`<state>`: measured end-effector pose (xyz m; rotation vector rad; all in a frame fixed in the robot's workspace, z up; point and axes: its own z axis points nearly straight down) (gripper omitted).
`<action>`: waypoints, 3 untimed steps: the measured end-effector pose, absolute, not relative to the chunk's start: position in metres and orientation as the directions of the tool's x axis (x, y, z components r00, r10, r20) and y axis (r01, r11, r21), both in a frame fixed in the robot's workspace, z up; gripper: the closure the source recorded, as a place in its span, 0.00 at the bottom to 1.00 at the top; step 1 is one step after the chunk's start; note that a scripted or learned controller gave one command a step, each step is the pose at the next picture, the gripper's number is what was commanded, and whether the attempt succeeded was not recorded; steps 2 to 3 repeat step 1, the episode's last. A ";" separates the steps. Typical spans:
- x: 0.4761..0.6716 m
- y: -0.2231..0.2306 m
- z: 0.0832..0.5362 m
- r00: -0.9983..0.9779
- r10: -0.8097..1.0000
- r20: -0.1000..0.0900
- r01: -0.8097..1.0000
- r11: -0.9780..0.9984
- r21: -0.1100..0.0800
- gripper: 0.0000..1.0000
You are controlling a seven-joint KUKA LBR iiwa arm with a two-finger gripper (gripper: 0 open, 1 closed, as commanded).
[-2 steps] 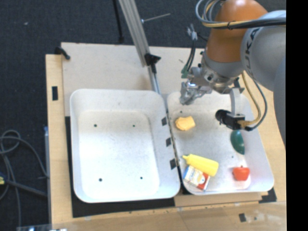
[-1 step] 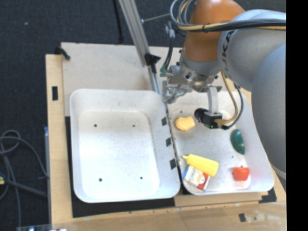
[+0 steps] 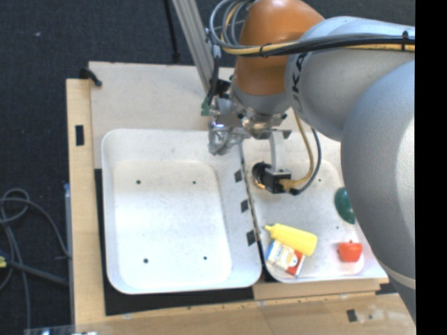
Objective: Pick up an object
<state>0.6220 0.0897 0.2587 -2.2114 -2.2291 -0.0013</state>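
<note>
Nearest you is the front edge of the wooden bench. On it stand two white bins: the left bin and the right bin, side by side. Take the yellow bottle as your mark. It lies on its side at the near end of the right bin, close to the wall the two bins share, with a red and white label on its near side.

You can count three loose things, one of each, all in the right bin. The bottle is the first. A small orange piece lies just to its right. A green piece lies beyond and to the right of the bottle, partly hidden under the arm.

To the left of the bottle, the left bin shows a speckled floor with four dark dots.

Beyond the bottle, over the far end of the shared wall, hangs the gripper. You cannot tell whether it is apart or together, and you see nothing in it.

Farther still, a metal post rises. Dark carpet surrounds the bench, and cables lie on it far to the left.
</note>
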 end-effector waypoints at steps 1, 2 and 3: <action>0.623 0.086 0.259 -0.002 1.000 0.001 1.000 0.002 0.000 0.00; 0.623 0.086 0.259 -0.002 1.000 0.001 1.000 0.002 0.000 0.00; 0.623 0.086 0.259 -0.002 1.000 0.001 1.000 0.002 0.000 0.00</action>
